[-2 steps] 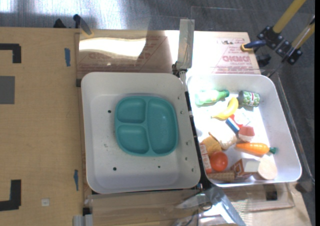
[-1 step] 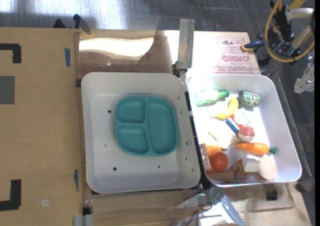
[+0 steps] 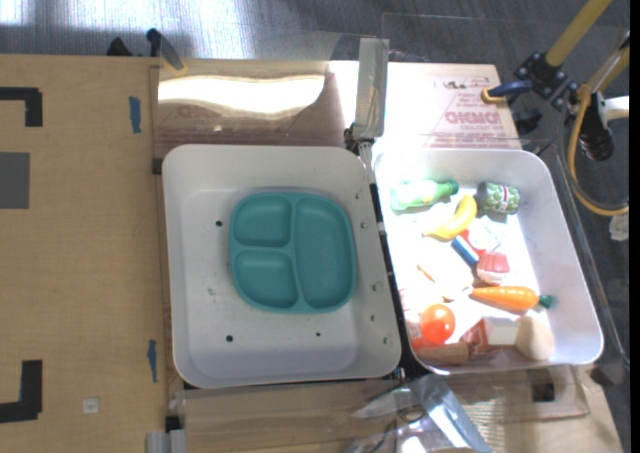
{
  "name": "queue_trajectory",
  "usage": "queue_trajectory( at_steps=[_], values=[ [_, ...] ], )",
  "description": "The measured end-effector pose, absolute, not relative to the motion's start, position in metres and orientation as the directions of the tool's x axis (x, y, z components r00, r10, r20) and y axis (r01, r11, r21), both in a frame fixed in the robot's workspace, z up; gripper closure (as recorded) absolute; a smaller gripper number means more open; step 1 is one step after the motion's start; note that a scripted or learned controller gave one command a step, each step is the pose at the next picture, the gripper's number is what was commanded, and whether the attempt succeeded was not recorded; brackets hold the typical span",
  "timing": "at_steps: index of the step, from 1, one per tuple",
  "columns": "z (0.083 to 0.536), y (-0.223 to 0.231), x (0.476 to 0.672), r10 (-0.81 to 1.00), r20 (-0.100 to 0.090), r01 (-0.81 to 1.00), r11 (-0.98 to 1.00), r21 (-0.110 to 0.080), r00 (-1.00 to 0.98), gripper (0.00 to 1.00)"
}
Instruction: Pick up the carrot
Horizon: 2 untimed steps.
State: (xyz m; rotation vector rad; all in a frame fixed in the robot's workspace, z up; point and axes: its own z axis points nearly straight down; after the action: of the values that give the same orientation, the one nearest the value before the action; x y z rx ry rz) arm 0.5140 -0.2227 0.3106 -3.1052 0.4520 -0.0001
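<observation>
Step in hand, as I judge it: the very start — approach not begun, orange plastic toy carrot point(image 3: 505, 296) untouched in the right-hand shallow white bin point(image 3: 572, 241). Can't tell the gripper's state, open or closed; nothing in the camera view settles it.

Carrot sits at approx 4–5 o'clock within that bin, near the right wall. Long axis runs roughly 9-to-3, tilted a bit down toward 4 o'clock. Pointed orange tip faces 9 o'clock; small green stub end faces 3, close to the bin wall.

Neighbours are tight: pink-and-white toy piece point(image 3: 492, 264) just beside it at 12 o'clock, cream rounded block point(image 3: 534, 335) just beside at 5 o'clock, round red-orange tomato point(image 3: 437, 323) near at 8 o'clock. Yellow banana point(image 3: 455, 219) & green veg toy point(image 3: 422, 193) lie further off toward 11.

Left-hand white bin point(image 3: 190, 241) holds a teal three-compartment plate point(image 3: 294, 249), well apart from the carrot.

Next move probably calls for coming down over the carrot's thick middle w/ fingers set across the long axis, i.e. closing along 12–6 — little room either side, so a nudge of the pink piece or cream block is the risk.
</observation>
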Motion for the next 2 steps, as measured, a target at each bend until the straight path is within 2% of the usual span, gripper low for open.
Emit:
queue_trajectory(
  at_steps=[1,2],
  values=[
    [0.220,-0.221,0.493,-0.204,-0.005,-0.204,-0.979,-0.007,0.979,1.00],
    [0.298,-0.222,0.492,-0.199,0.006,-0.199,-0.980,-0.003,0.980,1.00]
  ],
)
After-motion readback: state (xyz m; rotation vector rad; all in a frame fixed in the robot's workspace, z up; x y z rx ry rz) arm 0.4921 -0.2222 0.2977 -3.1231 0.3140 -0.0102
